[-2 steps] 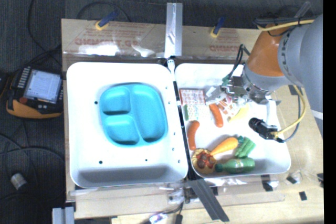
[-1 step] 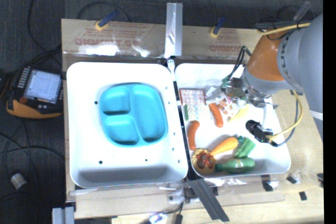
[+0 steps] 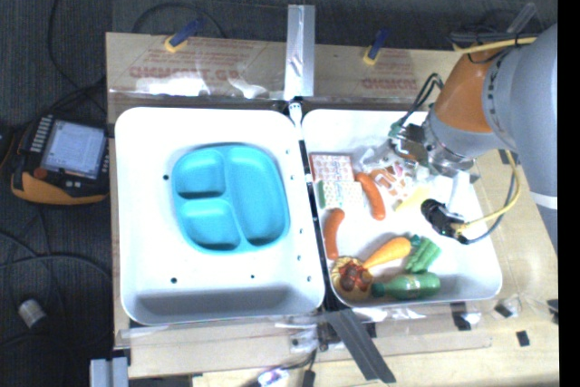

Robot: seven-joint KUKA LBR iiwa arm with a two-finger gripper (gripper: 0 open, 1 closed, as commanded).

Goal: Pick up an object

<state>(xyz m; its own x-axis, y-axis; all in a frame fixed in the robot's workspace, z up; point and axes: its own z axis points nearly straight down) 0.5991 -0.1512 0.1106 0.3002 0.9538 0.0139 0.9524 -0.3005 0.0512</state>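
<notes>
Arm: the grey arm with its orange band (image 3: 464, 95) reaches in from the right, over the upper part of the right bin (image 3: 485, 272).
Gripper: the gripper (image 3: 405, 147) is low in the right bin's upper middle, among the toys there; whether it is apart, together or clamped on anything cannot be told.
Left bin: the left bin (image 3: 145, 285) carries a blue divided plate (image 3: 227, 195) with three compartments.
Right bin, left side: a printed card (image 3: 331, 179) lies by the wall between the bins, with a sausage (image 3: 333, 231) just below it.
Right bin, middle: a second sausage (image 3: 372, 195) lies slanted just beside the gripper.
Right bin, bottom: a carrot (image 3: 391, 251), a green cucumber (image 3: 405, 286) and a brown round toy (image 3: 350, 275) sit close together near the front wall.
Beside the bench: a small screen device (image 3: 68, 154) rests on the floor to the left.
</notes>
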